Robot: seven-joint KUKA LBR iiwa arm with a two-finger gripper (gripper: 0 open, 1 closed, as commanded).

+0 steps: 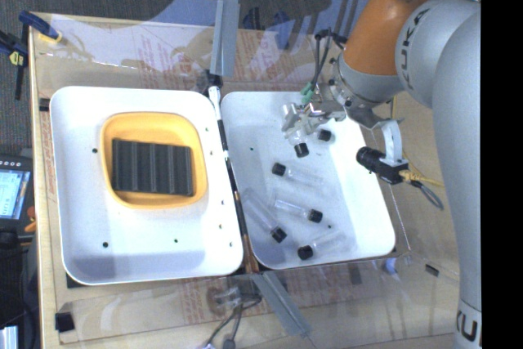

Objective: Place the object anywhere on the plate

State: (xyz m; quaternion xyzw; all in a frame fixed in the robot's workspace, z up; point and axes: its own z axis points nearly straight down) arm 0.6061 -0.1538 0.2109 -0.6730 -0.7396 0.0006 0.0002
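Lettering can be made out only in part: white characters, seemingly "KU", at the bottom right on the grey arm, and faint reddish print, too small to be read, on the sheets taped around the bins. A small screen at the left edge shows a display whose text cannot be read. The gripper is seen over the upper part of the right bin, below the orange band; its metal parts and cabling are tangled together in the view, so whether its fingers are apart or closed cannot be told, and nothing can be seen to be held between them. Several clear tubes with black caps are scattered in the right bin: one capped tube lies just below the gripper, another a little lower, and more lie near the bin's front edge. The left bin holds the yellow plate, rectangular with rounded corners, its centre taken up by a dark ribbed insert. The tubes are all in the right bin, well apart from the plate.
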